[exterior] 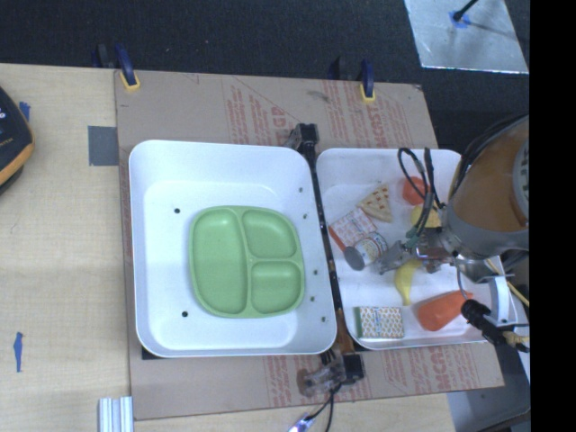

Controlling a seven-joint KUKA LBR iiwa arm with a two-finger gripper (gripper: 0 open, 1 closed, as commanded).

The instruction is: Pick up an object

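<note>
Green, three-compartment plastic plate (246, 261) lies centred in the left white bin (153, 331). Right white bin (346, 165) holds a cracker-like wedge (378, 202), small patterned box (379, 321) at its near edge, yellow piece (405, 282) and orange carrot-shaped toy (438, 310). Claw (396, 259), above the yellow piece; finger state cannot be told.

Divided plate (246, 261) sits in the left bin (144, 241). The right bin (360, 165) holds a carrot (438, 310), banana (405, 282), and cracker (378, 202), with the gripper (396, 259) among them.

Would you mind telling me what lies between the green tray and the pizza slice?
In the camera view, bare white bin floor, then the two bins' adjoining walls, separate the green tray from the pizza slice.
</note>
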